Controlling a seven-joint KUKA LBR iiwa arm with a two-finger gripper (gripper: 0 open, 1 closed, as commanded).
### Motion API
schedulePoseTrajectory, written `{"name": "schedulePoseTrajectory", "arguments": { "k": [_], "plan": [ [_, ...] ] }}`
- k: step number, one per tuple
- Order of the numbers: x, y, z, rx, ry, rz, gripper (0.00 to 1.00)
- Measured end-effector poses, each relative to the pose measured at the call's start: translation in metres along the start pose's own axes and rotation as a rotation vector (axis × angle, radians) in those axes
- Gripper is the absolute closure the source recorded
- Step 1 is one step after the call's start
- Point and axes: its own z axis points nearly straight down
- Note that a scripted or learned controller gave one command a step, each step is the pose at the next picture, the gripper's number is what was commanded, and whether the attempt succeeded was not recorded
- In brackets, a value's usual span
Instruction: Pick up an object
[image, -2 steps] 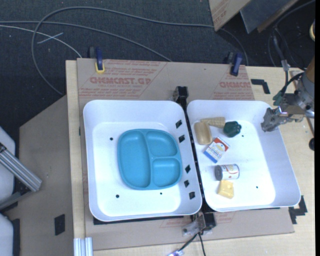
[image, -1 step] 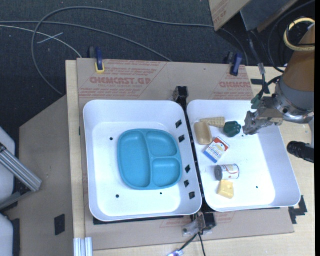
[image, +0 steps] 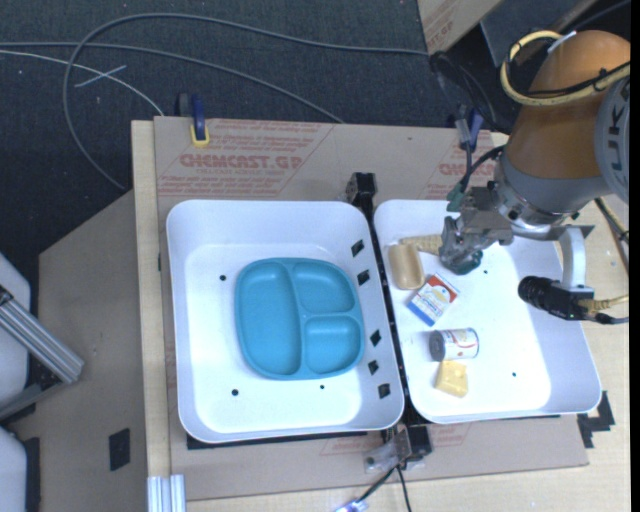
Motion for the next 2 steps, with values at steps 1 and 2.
{"name": "schedulePoseTrajectory", "arguments": {
  "k": [1, 2],
  "plan": [
    [0.051, -0.002, 0.006, 0.0, 0.0, 0.001, 1.0],
    [0.108, 0.013, 0.006, -0.004, -0.001, 0.001, 1.0]
  ]
}}
